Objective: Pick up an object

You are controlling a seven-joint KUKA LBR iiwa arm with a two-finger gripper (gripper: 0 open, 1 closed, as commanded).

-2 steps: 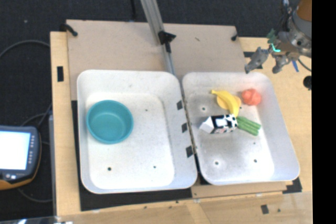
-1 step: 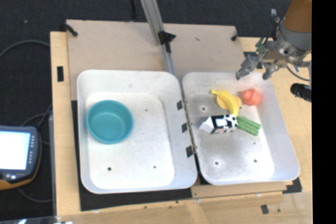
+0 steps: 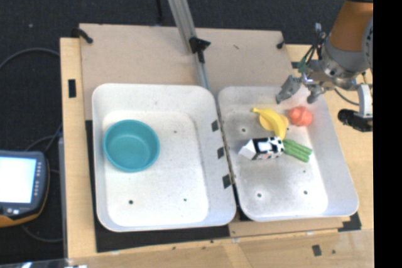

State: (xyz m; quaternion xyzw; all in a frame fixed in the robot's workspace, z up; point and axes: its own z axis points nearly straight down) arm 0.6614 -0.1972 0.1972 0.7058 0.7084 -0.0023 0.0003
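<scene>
At the far left a small screen (image 3: 19,182) sits off the surface (image 3: 72,135), with a black cable (image 3: 25,59) looping on the dark floor above it. The left bin (image 3: 182,198) holds one thing, a teal bowl (image 3: 130,145), upright in the bin's left half, near the left wall and apart from it. The remaining floor of that bin, right of the bowl and below it, is bare white with a few dark specks. A metal post (image 3: 179,3) slants down from the top of the view and ends just above the seam where the two bins meet; black clips (image 3: 221,152) line that seam.

The right bin (image 3: 282,198) holds a cluster in its upper half. A black-and-white toy (image 3: 264,148) lies near the middle, with a green piece (image 3: 298,150) just beside its right end. A banana (image 3: 272,120) lies above them, its lower end close to the toy. A red fruit (image 3: 301,116) rests just right of the banana, near the bin's right wall. The lower half of this bin is bare.

The gripper (image 3: 301,89) hangs over the right bin's upper right corner, above the banana and the red fruit. Its jaws stand spread apart with nothing between them.
</scene>
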